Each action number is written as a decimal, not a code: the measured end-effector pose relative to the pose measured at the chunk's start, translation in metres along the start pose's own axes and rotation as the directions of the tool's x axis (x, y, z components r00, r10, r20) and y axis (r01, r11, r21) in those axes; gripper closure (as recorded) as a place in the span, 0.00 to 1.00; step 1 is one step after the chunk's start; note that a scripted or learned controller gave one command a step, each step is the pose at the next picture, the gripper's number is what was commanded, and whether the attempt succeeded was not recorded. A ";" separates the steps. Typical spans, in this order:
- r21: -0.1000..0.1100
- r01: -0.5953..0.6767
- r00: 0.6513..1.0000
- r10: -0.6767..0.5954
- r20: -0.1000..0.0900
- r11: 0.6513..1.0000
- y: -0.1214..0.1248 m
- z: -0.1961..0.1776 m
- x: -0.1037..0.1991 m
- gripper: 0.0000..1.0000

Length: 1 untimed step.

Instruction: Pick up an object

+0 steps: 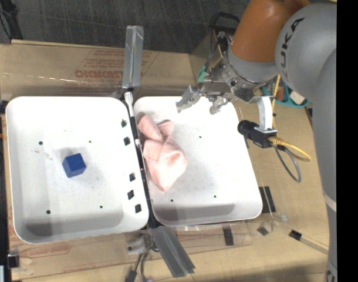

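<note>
A crumpled pink cloth (159, 150) lies in the right bin (226, 175), against its left wall. A small blue cube (74, 164) sits in the left bin (32, 128), left of centre. My gripper (201, 101) hangs over the far edge of the right bin, above and to the right of the cloth. Its two fingers are spread apart with nothing between them.
A grey metal bar (132, 57) stands upright behind the divider between the bins. Black clips (132, 175) line that divider. A black and yellow cable fitting (267, 135) juts out beside the right bin's right wall. Brown cardboard (61, 63) lies under the bins.
</note>
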<state>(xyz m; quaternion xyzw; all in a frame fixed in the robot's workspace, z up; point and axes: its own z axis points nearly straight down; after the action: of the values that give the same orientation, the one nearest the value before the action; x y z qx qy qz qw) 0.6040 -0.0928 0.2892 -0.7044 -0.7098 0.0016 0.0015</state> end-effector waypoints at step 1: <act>0.001 -0.038 0.999 0.038 0.000 0.999 -0.019 0.115 -0.016 0.00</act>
<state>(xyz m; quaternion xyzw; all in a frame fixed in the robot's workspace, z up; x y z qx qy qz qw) 0.5847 -0.1090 0.1738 -0.7178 -0.6963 0.0020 0.0019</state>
